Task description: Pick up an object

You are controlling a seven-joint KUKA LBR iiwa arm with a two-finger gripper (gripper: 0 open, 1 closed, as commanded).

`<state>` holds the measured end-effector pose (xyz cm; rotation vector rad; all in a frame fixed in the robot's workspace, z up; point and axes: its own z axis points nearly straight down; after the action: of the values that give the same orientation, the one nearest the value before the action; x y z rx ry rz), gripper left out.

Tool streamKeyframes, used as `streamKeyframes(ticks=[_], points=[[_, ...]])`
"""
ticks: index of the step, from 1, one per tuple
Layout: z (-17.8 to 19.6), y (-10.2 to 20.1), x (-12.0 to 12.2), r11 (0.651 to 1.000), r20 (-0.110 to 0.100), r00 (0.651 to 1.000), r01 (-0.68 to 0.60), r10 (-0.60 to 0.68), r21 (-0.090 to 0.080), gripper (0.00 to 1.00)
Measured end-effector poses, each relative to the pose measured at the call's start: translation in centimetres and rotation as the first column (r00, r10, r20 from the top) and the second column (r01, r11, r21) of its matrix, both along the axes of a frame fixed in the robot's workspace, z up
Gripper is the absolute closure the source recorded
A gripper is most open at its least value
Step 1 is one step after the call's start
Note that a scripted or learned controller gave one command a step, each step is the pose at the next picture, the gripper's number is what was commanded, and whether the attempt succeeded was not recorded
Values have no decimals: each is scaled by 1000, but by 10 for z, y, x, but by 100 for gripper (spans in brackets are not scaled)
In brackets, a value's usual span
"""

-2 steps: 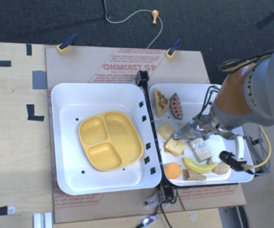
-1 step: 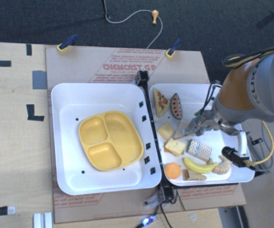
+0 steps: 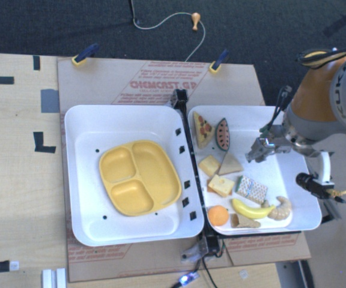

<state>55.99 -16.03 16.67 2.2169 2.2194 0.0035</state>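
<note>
The right bin point(image 3: 293, 125) holds several toy foods: a pizza slice point(image 3: 202, 128), a watermelon slice point(image 3: 222, 134), cheese wedges point(image 3: 209, 165), a pale wedge point(image 3: 230, 164), a yellow block point(image 3: 221, 186), a speckled packet point(image 3: 253, 190), a banana point(image 3: 249, 209), an orange point(image 3: 218, 215) and a beige piece point(image 3: 283, 208). My gripper point(image 3: 258, 150) hangs over the right half of this bin, just right of the pale wedge and above the packet. Nothing shows between its fingers.
The left bin point(image 3: 83, 161) holds a yellow divided plate point(image 3: 139, 177). A black divider point(image 3: 187, 155) separates the bins. The arm point(image 3: 323, 101) fills the right side. Clamps point(image 3: 84, 54) hold the cardboard at the back, and a cable point(image 3: 161, 23) lies behind.
</note>
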Motion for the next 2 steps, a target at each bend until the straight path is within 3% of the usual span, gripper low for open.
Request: streamKeyframes(ticks=[1, 2], points=[[53, 0, 1, 1000, -1, 1000, -1, 1, 1, 100], [51, 63, 14, 1000, -6, 1000, -6, 6, 3, 100]])
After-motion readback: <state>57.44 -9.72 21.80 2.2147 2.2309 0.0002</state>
